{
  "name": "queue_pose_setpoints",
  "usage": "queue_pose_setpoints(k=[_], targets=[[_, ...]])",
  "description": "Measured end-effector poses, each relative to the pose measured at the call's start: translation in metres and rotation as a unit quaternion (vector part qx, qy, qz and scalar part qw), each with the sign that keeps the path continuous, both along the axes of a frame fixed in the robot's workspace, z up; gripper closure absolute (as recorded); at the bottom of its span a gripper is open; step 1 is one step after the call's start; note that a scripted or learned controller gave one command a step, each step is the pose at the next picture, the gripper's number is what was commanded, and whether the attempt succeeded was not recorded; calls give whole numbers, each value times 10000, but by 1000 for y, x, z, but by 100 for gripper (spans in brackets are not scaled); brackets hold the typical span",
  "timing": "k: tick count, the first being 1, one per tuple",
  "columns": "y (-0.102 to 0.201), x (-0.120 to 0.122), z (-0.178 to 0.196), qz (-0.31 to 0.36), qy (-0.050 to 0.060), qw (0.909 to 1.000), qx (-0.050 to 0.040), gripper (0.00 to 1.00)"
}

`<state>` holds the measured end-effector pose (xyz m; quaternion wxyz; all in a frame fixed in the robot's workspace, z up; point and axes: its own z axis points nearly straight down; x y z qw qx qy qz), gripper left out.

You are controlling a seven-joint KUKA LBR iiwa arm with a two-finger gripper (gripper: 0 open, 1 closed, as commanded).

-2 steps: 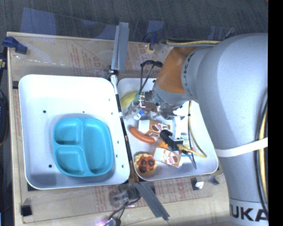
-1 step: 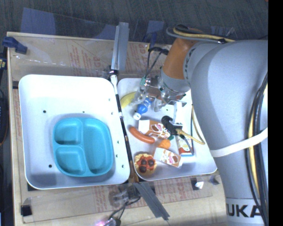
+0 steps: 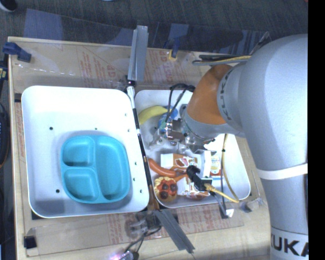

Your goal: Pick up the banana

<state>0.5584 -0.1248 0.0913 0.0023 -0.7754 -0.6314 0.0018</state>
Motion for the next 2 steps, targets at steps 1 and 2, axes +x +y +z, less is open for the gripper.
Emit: queue_pose_setpoints(k=[1,2], targets=[[-55,52,49,997,-25,9950,-4,0],[-3,74,93,1189,-18,9929,4,0]])
